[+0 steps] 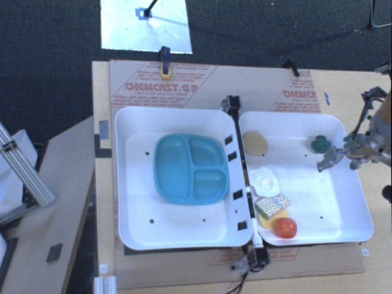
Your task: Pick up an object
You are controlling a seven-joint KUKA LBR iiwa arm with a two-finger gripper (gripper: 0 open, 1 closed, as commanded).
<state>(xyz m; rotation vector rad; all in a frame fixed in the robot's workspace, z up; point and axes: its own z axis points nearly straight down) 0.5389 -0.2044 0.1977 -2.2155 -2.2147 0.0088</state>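
The right bin [343,222] holds several small objects. A teal green lump [320,144] lies near its far right wall. A tan round disc [255,143] sits at the far left, with a white piece [264,180] nearer. A checkered block [272,204] on a yellow piece and a red ball [285,227] lie at the near left. My gripper [334,152] hangs over the bin's right side, just right of the teal lump, open with nothing between its fingers.
The left bin [131,225] holds a blue divided plate [190,168]. A black-clipped divider [240,176] runs between the bins. The bins rest on a cardboard sheet [202,84] on the bench, with a yellow clamp [165,63] at its far edge.
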